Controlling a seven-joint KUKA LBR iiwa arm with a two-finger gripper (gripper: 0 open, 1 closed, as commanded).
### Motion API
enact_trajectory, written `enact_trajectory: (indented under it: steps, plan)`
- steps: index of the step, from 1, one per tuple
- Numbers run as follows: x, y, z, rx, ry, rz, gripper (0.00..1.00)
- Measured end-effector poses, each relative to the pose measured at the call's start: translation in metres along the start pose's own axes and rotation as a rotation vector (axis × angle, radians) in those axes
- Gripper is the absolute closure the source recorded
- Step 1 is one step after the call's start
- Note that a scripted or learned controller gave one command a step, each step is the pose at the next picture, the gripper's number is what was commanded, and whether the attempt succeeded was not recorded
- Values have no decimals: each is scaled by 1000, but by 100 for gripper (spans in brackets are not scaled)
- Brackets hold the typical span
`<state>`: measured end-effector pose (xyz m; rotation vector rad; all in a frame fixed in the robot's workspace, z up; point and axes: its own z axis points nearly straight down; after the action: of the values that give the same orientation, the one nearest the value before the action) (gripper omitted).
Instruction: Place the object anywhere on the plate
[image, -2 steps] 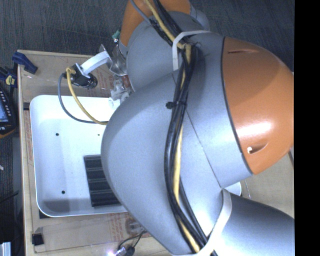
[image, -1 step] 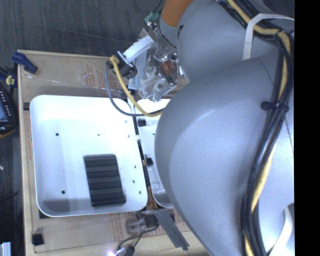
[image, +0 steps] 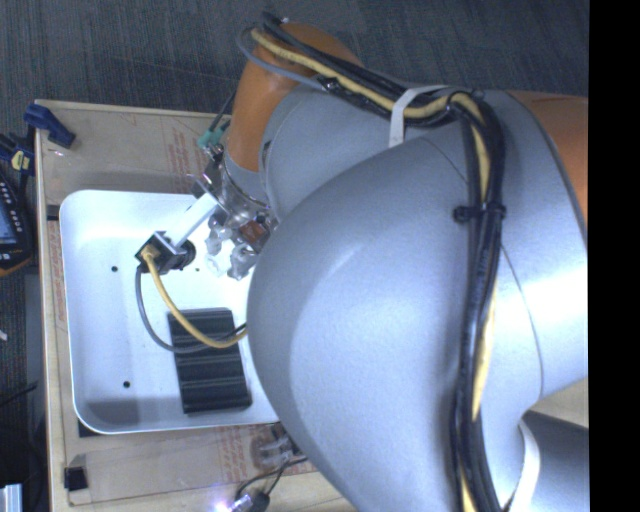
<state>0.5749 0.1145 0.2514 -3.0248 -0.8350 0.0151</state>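
A black ribbed rectangular block (image: 211, 362) lies flat near the front of the left white bin (image: 95, 300). My gripper (image: 229, 250) hangs over the bin's back right part, up and to the right of the block and apart from it. A small black box (image: 166, 250) on a white bracket sticks out to the gripper's left. From that box a yellow and black cable (image: 158, 312) loops down and crosses the block's top edge. The grey arm (image: 420, 300), with its orange band (image: 262, 100), covers the right half of the view.
The bin sits on a wooden bench (image: 130, 135) with a printed border. A blue clamp (image: 48, 122) is at the bench's back left corner, and a dark device (image: 10, 225) sits off the left edge. Wires and a small light (image: 245, 495) lie at the front edge.
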Motion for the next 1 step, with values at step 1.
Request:
enact_trajectory:
  steps: [1]
  plan:
    - [63,15,-72,-3,5,-222,100]
